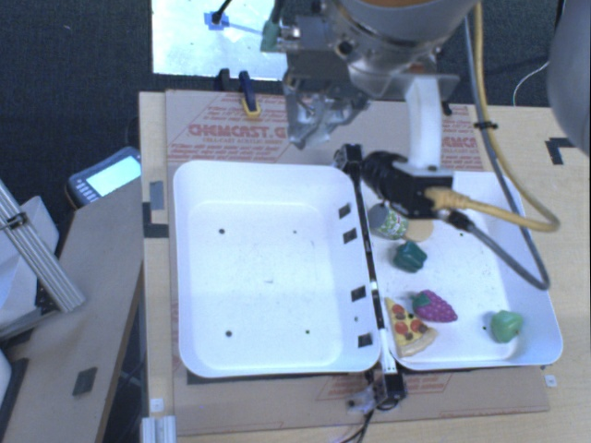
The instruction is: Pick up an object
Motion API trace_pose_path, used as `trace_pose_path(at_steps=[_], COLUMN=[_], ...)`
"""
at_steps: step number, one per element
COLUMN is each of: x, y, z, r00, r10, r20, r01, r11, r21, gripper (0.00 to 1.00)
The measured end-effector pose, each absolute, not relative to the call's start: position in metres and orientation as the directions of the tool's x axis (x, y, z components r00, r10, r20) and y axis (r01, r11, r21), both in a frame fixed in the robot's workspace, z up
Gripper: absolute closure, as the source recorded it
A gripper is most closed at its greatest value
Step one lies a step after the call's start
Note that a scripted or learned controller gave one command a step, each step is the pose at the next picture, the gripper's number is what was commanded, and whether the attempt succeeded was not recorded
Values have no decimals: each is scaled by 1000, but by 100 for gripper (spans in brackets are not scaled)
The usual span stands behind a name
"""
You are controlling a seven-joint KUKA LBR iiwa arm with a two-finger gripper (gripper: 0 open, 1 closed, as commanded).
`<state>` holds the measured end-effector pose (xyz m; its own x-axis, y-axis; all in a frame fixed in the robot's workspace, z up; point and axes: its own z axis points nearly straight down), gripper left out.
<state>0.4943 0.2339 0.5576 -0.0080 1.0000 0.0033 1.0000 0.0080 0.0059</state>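
Camera view has the arm (406,7) reaching in over the far end of the two white bins, its pincer (319,123) hanging above the back rim of the left bin (268,275), over the cardboard sheet on the counter (106,275). Whether the pincer is open or closed cannot be told; the metal parts blur together there, and nothing can be seen held in it. The things to pick lie well apart from it in the right bin (531,340): a dark green toy (410,257), a purple berry-like toy (434,306), a pizza slice toy (409,328) close against the divider, a light green toy (505,325) near the front corner, and a small round piece (389,221) partly under the black fitting and yellow cable (499,215). The risk I see is a descent where it hangs now, which would close on bare bin or rim. The slice by the divider may leave no room for one side of the pincer, and the cable could snag.
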Motion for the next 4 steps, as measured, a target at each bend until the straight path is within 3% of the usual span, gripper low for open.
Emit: trace_pose_path(at_steps=[1, 2, 3, 4], x=[494, 494, 494, 495], y=[234, 234, 234, 234], z=[557, 569, 568, 580], r00=[-9, -10, -11, -12], r10=[1000, 1000, 1000, 1000], r20=[3, 4, 4, 6], r01=[1000, 1000, 1000, 1000], r11=[9, 10, 11, 12], r21=[5, 8, 7, 9], gripper=[0, 100, 0, 100])
